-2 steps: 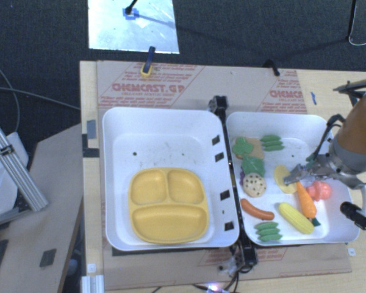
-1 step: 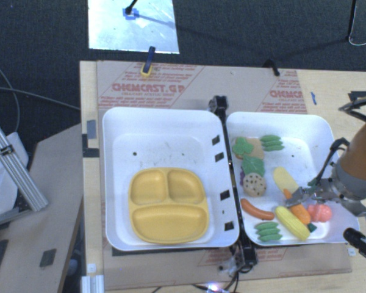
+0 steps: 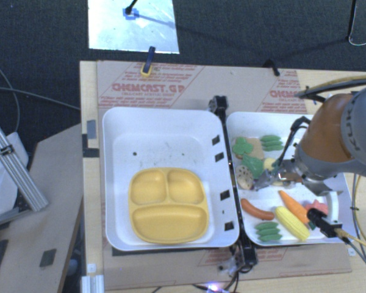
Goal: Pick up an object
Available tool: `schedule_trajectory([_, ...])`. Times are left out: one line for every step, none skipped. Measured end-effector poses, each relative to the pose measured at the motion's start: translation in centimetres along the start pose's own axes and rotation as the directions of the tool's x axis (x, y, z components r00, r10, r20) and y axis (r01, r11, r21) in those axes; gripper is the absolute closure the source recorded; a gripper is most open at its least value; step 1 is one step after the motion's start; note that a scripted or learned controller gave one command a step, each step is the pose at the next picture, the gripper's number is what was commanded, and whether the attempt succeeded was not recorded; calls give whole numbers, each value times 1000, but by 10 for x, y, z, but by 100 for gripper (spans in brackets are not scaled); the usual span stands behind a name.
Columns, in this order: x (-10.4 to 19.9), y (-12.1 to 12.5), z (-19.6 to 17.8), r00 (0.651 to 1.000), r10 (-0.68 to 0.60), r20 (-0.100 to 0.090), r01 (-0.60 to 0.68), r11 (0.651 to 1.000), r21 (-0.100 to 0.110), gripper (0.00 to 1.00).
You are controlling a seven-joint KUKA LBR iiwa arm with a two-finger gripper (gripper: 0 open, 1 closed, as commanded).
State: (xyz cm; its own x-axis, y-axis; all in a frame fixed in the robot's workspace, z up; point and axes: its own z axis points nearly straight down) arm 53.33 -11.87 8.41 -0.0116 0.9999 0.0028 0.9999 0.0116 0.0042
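Right bin (image 3: 338,188), used as landmark: along its near edge lie a green pea pod (image 3: 268,230) and a ridged yellow corn cob (image 3: 291,222); just behind them, a red sausage (image 3: 257,209) and an orange carrot (image 3: 293,206); at mid-bin the gripper (image 3: 263,180) sits low among the toy food, jaw state cannot be told; farther back, green vegetables (image 3: 270,142); beside it, the left bin (image 3: 119,182) holds a yellow divided tray (image 3: 168,211).
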Motion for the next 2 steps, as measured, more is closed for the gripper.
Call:
schedule_trajectory([-52, -31, 0, 1000, 15, 4, -15, 1000, 5, 0])
schedule_trajectory([-90, -14, -1, 1000, 12, 6, -12, 1000, 0, 0])
